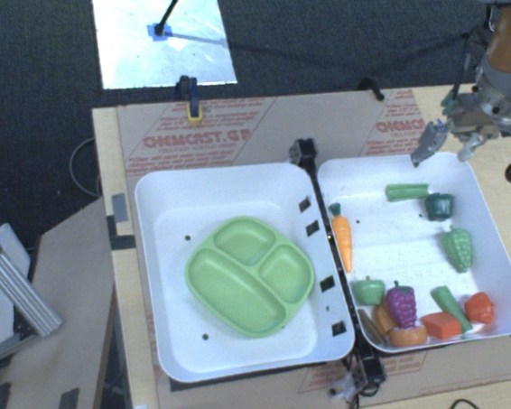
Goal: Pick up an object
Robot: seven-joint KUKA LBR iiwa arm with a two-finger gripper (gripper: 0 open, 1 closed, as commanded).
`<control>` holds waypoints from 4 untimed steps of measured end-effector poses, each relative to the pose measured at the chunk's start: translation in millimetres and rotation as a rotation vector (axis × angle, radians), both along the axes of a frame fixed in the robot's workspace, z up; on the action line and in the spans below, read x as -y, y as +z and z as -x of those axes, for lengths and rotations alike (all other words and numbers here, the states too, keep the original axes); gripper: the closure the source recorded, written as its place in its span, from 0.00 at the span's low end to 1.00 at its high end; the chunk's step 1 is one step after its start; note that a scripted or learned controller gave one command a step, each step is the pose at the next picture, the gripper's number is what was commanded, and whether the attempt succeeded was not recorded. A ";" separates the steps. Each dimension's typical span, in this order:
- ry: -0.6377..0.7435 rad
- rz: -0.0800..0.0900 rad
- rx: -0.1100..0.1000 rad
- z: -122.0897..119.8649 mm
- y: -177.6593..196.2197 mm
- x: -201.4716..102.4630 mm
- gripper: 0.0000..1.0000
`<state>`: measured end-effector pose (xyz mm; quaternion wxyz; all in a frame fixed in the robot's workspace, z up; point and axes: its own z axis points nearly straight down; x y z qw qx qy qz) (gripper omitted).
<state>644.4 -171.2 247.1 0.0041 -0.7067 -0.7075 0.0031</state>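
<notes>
Toys: a heap of play food (422,318) was seen piled in the right bin's (493,219) near corner, likely slid together.
Carrot: (342,243) was laid along the divider.
Green tray: (249,277) was set in the left bin (165,254).
Claw: (451,140) was held spread above the right bin's far rim, nothing pinched.

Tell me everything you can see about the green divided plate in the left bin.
The green divided plate is pale green, looks like plastic, and has rounded corners. It has three compartments: one long and two smaller. It lies flat, turned at a slant, near the middle of the left bin, on its floor. Nothing lies on it.
</notes>
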 end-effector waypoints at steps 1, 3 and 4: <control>0.002 0.002 0.012 -1.9 8.5 -0.8 0.00; 0.006 0.001 0.010 -2.5 -94.9 -12.3 0.00; 0.002 0.002 0.010 -2.3 -136.2 -10.0 0.00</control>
